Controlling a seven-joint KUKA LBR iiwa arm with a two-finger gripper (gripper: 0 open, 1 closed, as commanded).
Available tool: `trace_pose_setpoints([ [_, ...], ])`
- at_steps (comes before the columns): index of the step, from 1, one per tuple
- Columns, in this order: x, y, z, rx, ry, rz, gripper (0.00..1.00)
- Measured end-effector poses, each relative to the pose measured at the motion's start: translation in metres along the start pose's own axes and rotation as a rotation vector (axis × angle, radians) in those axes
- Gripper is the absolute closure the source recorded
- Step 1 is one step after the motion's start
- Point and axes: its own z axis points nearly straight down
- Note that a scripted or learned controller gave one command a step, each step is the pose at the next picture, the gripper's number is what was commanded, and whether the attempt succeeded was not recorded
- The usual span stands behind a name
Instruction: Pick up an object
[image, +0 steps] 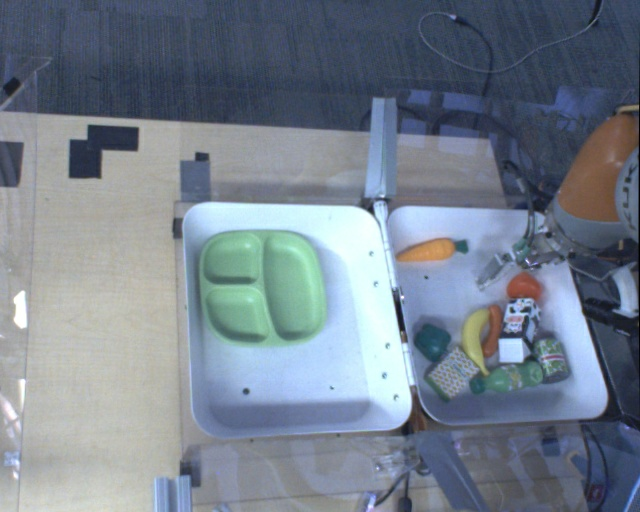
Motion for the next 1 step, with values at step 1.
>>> trace_pose_setpoints([
  [1, 0.0534, 0.0065, 0.0056, -0.005, -0.002, -0.021, 0.0],
])
